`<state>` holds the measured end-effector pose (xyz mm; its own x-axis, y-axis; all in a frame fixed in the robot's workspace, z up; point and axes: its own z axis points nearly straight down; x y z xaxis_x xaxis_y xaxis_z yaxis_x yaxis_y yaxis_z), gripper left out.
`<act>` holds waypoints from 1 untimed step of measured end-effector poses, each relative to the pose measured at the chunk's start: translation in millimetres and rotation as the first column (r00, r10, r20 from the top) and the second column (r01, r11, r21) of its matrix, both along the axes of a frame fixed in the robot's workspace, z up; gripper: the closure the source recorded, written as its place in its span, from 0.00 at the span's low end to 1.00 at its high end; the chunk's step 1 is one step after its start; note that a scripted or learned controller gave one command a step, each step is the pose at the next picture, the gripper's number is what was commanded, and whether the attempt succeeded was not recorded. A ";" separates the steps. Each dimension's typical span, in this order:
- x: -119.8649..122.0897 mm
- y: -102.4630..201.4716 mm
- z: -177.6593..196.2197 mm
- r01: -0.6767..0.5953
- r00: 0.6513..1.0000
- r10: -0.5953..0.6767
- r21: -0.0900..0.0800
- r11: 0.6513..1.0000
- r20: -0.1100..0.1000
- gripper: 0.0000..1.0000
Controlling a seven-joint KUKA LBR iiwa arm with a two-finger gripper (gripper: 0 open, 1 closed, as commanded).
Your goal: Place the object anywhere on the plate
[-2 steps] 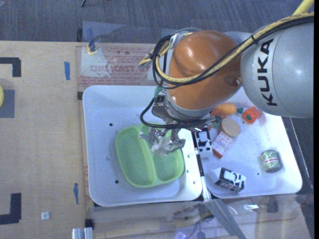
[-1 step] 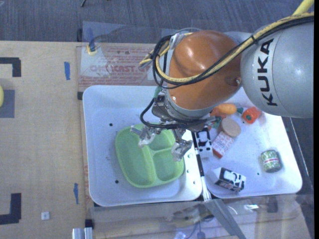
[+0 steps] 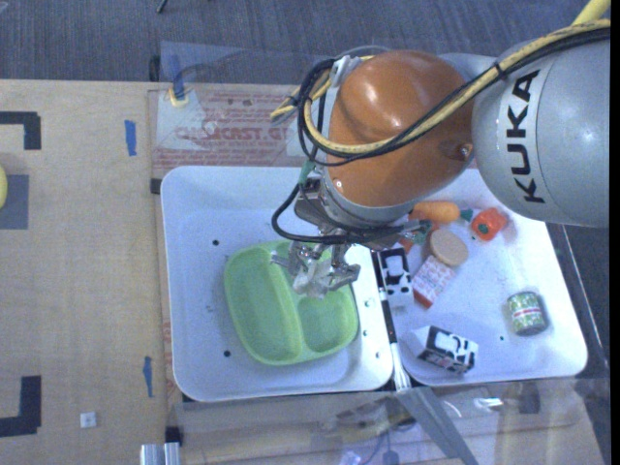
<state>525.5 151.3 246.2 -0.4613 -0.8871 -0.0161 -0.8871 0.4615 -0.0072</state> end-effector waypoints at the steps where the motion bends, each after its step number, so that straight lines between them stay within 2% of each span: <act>1: -17.3 -77.9 106.2 -0.049 0.999 0.049 -0.008 0.999 -0.007 1.00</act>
<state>508.1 73.3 352.4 -0.4173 -0.9087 -0.0055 -0.9087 0.4174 -0.0044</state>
